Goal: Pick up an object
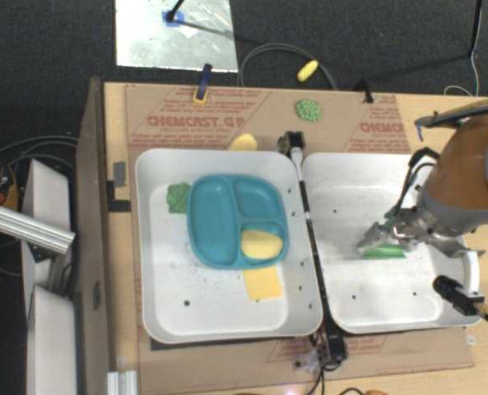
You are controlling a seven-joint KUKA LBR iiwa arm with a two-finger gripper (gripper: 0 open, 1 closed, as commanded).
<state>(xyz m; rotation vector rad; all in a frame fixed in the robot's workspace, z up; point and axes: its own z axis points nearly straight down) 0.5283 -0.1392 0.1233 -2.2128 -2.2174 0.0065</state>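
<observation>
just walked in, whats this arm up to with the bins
The robot arm reaches in from the right and has its end effector low in the right bin, right at a small green object. Whether it has gripped it is unclear. The left bin holds a blue divided plate with a yellow piece in it.

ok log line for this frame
gripper low in right bin | at green object | grasp unconfirmed | left bin: blue tray

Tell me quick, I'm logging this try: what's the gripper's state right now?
Gripper: low in the right bin, right over the green object; open or closed cannot be told.
</observation>
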